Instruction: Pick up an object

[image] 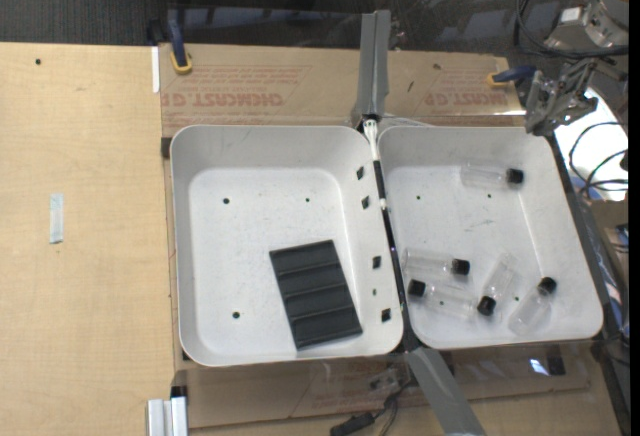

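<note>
Left bin (pixel 190 224) holds a ribbed black block (pixel 315 293), long axis running near-to-far w/ a slight tilt. Right bin (pixel 575 224) holds clear vials w/ black caps, one vial (pixel 490 177) alone at the far side. Gripper (pixel 552 104) hangs past that bin's far right corner; jaw state can't be told. Nearest target, the lone vial, lies just left and nearer the camera, axis roughly left-right.

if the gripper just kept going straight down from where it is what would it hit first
Probably the back right rim of the right bin, or the bench just outside it; the gripper hangs over that corner, and depth is unclear. The nearest vial lies off to the left.
</note>
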Available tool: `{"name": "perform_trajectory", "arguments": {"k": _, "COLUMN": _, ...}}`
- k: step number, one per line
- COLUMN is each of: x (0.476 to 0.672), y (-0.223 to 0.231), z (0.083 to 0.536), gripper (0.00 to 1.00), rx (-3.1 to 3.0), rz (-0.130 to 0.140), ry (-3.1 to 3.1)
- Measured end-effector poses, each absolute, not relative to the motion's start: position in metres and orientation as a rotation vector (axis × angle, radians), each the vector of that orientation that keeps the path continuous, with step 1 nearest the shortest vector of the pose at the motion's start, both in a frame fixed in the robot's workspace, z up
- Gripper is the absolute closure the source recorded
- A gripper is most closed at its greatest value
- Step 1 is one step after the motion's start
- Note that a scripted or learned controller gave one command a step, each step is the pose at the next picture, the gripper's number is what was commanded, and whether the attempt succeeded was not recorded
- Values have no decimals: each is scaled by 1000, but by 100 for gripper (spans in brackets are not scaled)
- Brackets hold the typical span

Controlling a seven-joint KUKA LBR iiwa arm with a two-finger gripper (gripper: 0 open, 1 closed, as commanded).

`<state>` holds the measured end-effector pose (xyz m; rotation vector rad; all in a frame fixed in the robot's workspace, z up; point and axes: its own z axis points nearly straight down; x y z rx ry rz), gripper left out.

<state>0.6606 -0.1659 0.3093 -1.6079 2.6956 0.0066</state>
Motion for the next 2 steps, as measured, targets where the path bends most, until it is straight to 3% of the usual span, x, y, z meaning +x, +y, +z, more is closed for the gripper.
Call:
{"name": "perform_trajectory", "arguments": {"k": 1, "x": 660, "y": -137, "z": 253, "gripper": 100, "rx": -1731, "rz": 7, "ry": 2619}}
{"name": "perform_trajectory", "arguments": {"k": 2, "x": 660, "y": -183, "z": 269, "gripper": 100, "rx": -1932, "rz": 6, "ry": 2472}}
